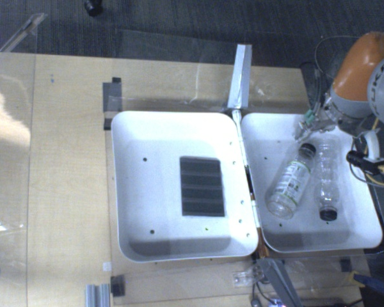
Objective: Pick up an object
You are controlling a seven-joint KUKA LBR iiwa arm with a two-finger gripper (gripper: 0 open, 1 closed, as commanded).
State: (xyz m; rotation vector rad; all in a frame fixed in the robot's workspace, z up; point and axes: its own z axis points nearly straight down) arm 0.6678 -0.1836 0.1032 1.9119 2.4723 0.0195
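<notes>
The tabletop [64, 171] runs nearest the camera, carrying the left bin [134, 171] with its dark slatted tray [202, 185] and, beside it, the right bin [365, 229]. Inside the right bin two clear bottles lie side by side: the labelled bottle [290, 183] slants with its cap toward the gripper [315, 121], the plain bottle [326, 181] runs straighter, cap away. The gripper hangs at the right bin's far edge, just beyond the labelled bottle's cap; its state I cannot tell. The arm [361, 75] leans in low.
</notes>
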